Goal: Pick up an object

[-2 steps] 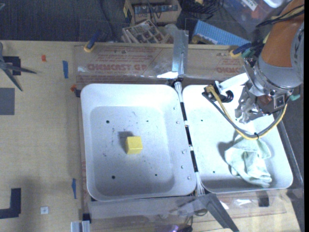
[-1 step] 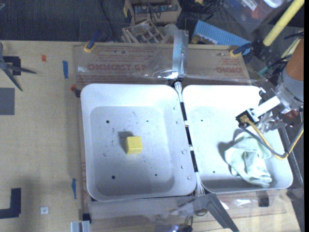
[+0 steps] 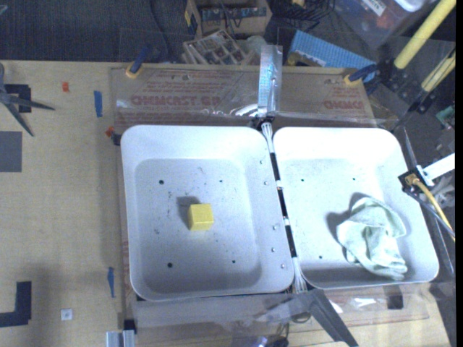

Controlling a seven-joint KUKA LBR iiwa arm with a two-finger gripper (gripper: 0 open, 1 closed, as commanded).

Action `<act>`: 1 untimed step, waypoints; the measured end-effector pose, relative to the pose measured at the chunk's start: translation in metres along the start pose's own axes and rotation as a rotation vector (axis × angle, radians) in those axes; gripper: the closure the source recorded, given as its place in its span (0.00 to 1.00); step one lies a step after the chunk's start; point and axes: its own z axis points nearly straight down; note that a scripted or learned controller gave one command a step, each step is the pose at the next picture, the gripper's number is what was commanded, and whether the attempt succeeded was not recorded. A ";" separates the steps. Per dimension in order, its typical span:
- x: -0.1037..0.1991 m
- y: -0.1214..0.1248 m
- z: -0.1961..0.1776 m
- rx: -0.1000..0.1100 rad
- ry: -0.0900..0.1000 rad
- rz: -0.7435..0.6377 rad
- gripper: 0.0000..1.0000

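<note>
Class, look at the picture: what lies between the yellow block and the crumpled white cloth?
In the camera view, the yellow block and the cloth are separated by bare bin floor and the two bins' adjoining rims.

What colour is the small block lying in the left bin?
Yellow. The block shows best in the camera view, on the left bin's floor.

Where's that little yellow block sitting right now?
The yellow block lies near the middle of the left bin, across the divide from the crumpled cloth.
</note>
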 end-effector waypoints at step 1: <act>-0.021 0.041 0.041 0.004 0.000 -0.164 1.00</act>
